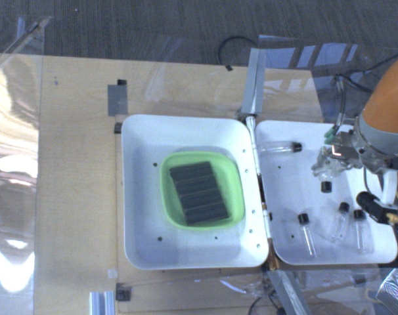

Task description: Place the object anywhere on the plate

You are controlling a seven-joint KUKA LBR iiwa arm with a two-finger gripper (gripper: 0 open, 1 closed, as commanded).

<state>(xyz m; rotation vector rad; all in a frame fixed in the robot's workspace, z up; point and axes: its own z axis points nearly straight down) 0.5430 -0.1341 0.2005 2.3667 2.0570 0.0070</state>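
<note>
The worktop (67,176) bears two bins. The left bin (136,176) holds the green plate (169,202), a dark ridged block (199,192) on it. Well right of the plate, the arm (389,104) hovers over clear vials (306,235); the claw (330,166) seems to grasp one, though I cannot tell. Judged: picking stage; next, lift and carry it plateward.

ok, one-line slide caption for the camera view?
Hand over right bin of clear vials; green plate waits in left bin.
</note>
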